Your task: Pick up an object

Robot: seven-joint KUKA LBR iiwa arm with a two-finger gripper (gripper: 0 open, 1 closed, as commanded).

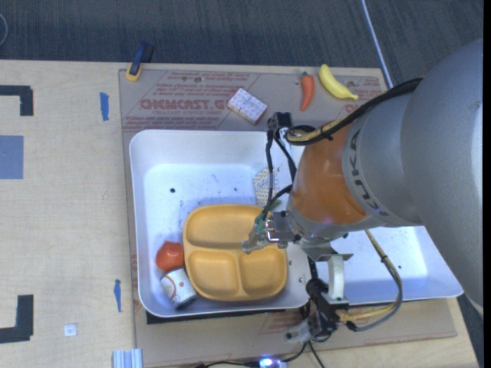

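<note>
A yellow divided plate [230,255] lies in the left bin [153,167], towards its front. An orange-red round object [169,255] sits at the plate's left edge. A small white and orange can [178,286] lies in front of it. A pale patterned piece [265,181] rests behind the plate, close to the arm. My gripper [259,238] hangs low over the plate's right rim. The wrist and its cables hide most of it.
The bulky grey arm with its orange band [330,182] covers much of the right bin [414,282]. Behind the bins, on the cardboard, lie a red chili [307,90], a banana [336,83] and a speckled block [247,104]. A blue and yellow clip [138,60] sits at the far left corner.
</note>
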